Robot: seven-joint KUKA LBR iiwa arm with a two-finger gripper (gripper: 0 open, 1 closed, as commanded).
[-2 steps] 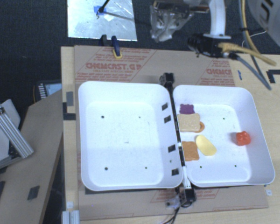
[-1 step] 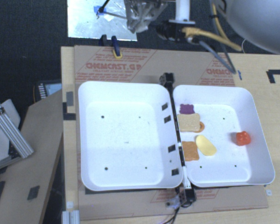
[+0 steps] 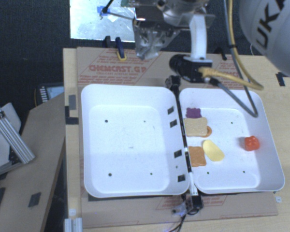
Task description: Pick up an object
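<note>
The right bin holds several small items near its left wall: a purple piece, a tan bread-like slice lying over an orange piece, a brown-orange square and a yellow oval. A red object sits alone toward the bin's right side. My gripper hangs high at the top of the view, above the cardboard behind the left bin, far from all the items. Nothing shows between its fingers.
The left bin lies beside the right one, the two joined by a row of black clips. Brown cardboard lies under both bins. A yellow cable loops over the back of the right bin.
</note>
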